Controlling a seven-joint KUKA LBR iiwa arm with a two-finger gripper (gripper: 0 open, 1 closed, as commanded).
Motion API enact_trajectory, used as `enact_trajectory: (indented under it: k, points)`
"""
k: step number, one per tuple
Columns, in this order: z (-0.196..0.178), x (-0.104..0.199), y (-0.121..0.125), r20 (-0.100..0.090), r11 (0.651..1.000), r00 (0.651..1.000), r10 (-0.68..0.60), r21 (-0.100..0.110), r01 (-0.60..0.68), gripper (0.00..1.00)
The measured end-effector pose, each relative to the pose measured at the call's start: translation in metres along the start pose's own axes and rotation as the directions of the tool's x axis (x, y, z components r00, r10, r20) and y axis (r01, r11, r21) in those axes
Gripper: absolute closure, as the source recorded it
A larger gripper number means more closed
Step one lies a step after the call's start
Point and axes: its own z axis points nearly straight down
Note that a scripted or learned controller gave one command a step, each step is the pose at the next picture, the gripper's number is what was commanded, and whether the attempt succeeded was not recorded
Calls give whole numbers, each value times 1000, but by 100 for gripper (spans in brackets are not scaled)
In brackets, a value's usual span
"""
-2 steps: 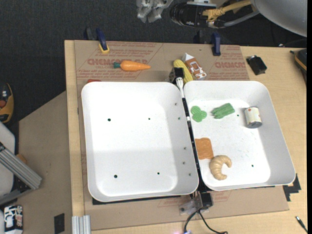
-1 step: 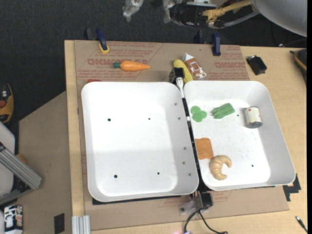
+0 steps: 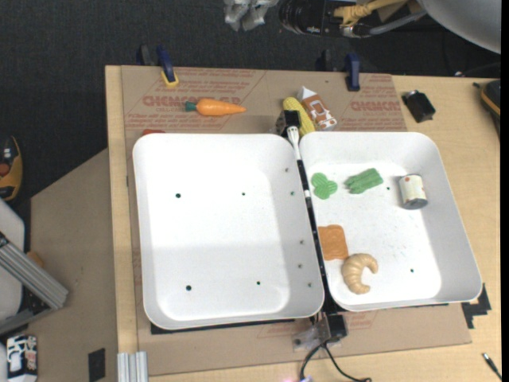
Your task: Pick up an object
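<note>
The orange plastic carrot was lying on the cardboard sheet just behind the left white bin, not in either bin. Next over, a yellow banana-shaped toy and a small orange-and-white packet sat at the back where the two bins met. In the right white bin there was a round green piece next to a chunky green block, with a little white cylinder further right. Nearer the front lay a flat orange toast-like slab touching a tan croissant. The gripper hung way up at the back edge, over the dark floor, well apart from everything; too blurry, so I couldn't tell how its jaws stood.
</note>
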Motion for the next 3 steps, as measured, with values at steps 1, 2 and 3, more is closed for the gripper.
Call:
enact_trajectory:
  k: [1,2,3]
  points:
    - [1,0,0,1,1000,1000,0,1,0,0]
    - [-11,1,0,0,1000,1000,-1,-4,1,100]
    - [-10,1,0,0,1000,1000,-1,-2,1,0]
